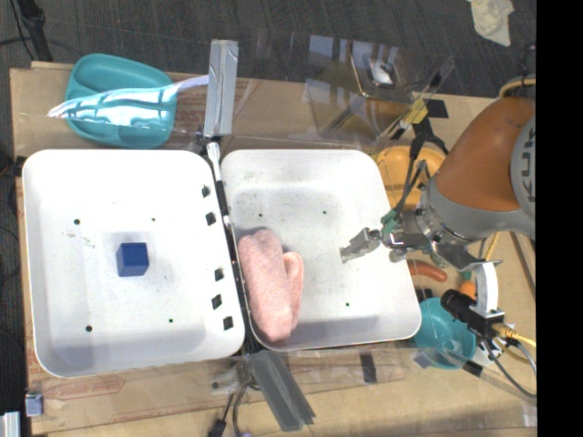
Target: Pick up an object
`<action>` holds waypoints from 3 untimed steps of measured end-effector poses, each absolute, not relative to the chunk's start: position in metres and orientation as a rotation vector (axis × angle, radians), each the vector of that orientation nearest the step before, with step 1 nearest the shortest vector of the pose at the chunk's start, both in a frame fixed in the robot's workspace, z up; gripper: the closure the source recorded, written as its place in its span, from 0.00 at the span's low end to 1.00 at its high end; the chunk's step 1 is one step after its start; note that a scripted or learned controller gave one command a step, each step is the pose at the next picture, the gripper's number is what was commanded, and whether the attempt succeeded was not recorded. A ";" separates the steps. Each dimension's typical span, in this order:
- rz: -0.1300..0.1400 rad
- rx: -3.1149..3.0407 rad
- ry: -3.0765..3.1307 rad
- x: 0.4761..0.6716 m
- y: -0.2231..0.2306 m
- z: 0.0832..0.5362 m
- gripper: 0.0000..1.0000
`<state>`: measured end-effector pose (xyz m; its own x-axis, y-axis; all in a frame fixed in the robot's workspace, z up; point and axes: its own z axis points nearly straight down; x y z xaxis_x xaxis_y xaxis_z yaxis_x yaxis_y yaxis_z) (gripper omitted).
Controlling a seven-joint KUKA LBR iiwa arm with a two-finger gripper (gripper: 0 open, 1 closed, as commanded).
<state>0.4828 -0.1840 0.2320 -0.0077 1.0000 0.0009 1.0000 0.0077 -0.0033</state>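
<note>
The claw (pixel 362 243) hangs over the right bin (pixel 364 176), toward that bin's right side, a little right of the frame's centre; its metal tip is small and grey, and I cannot tell from here how it is set or whether it has anything in it. Nothing shows at its tip. Behind it the arm (pixel 483 167), grey with a wide orange band, comes in from the right edge of the frame. To the left of the claw, well apart from it, a pink cloth (pixel 269 280) lies bunched along the right bin's left wall, in the lower part of that bin. Farther left, in the left bin (pixel 55 180), a small blue cube (pixel 133 259) sits alone near the middle. Outside the bins, a teal scoop (pixel 120 99) lies on the tabletop (pixel 273 107) at the upper left of the frame.
</note>
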 end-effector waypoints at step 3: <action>0.000 -2.085 -2.353 0.503 -0.100 0.102 1.00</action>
